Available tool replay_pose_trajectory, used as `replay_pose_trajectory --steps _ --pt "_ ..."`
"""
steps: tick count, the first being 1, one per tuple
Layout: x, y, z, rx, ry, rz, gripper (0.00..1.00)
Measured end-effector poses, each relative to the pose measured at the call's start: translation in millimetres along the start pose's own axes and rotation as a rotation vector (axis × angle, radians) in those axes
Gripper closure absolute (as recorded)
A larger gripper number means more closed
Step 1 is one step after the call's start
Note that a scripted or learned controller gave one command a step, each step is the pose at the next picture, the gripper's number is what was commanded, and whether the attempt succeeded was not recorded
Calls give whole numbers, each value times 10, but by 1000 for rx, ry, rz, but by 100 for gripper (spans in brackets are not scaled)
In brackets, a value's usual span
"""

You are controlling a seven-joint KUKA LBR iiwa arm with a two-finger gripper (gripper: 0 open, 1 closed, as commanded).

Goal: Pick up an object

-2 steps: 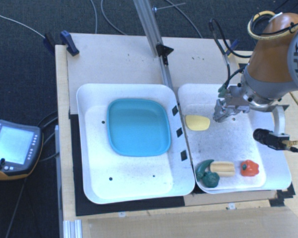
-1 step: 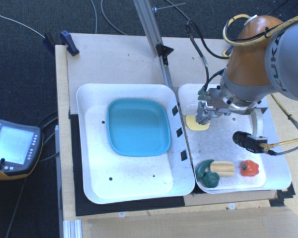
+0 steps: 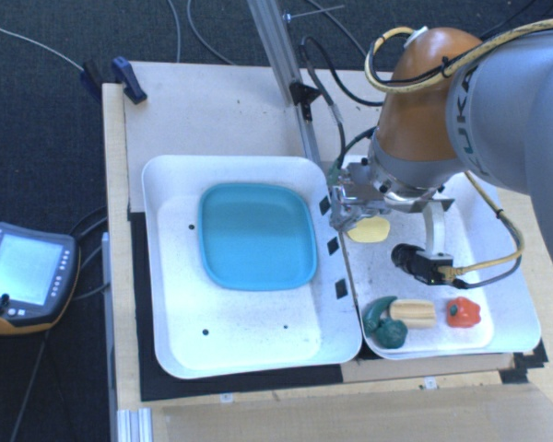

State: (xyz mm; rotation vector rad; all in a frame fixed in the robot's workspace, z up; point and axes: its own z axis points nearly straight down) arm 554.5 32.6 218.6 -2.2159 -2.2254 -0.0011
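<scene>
Dark carpet surrounds a pale bench, with loose cables trailing across the floor and a teach pendant lying at the left edge. 2 shallow white bins sit side by side on the bench. Left bin holds 1 blue tray, roughly centred. Right bin holds a yellow piece near its left wall, and along its near edge a green item, a tan block touching it, and a red-orange pepper just beside those. Grey arm with orange band reaches in from the right; the gripper hangs over the right bin's left wall, just above the yellow piece (finger spread: cannot tell, wrist body blocks it). Nothing is seen held between them.
</scene>
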Motion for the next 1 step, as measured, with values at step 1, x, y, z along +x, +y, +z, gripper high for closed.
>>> replay_pose_trajectory --steps 1 --pt "552 4 -2 0 0 -1 100"
